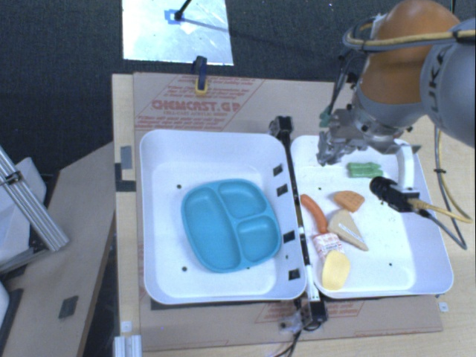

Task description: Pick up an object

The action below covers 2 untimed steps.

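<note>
While the gripper (327,155) is positioned over the right bin (428,270), its state cannot be told. A green item (364,169) is seen just beside it.

Dark carpet-like floor (59,65), perhaps; shiny metal sheet (177,21) lying on it

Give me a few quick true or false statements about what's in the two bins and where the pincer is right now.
1. The blue divided tray lies in the left bin. True.
2. The pincer is over the left bin. False: it is over the right bin, near its far end.
3. The green item sits on the blue tray. False: it lies in the right bin.
4. The orange carrot-like piece lies in the right bin, near the divide. True.
</note>
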{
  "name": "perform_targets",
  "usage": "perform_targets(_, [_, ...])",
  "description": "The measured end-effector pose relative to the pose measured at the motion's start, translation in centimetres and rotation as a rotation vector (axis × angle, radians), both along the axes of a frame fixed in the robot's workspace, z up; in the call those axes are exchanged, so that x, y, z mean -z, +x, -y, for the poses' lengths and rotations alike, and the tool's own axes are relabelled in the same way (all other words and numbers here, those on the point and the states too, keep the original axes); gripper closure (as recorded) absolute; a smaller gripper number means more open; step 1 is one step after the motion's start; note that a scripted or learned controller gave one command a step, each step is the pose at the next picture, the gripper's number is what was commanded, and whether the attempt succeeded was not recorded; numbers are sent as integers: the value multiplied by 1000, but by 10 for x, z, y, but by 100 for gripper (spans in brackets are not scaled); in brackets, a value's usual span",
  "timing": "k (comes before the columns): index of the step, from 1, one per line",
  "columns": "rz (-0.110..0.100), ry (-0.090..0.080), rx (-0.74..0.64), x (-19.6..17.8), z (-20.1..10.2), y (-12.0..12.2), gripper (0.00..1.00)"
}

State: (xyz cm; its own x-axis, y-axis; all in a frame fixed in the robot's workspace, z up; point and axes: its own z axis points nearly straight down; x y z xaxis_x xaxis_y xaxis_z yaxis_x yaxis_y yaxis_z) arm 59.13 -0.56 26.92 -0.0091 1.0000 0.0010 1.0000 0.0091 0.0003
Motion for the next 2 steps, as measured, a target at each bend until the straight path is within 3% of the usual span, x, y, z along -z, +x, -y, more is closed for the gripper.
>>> perform_targets(1, [0, 1, 0, -1, -51, -13, 100])
perform_targets(2, [-1, 1, 0, 21, -101, -25, 100])
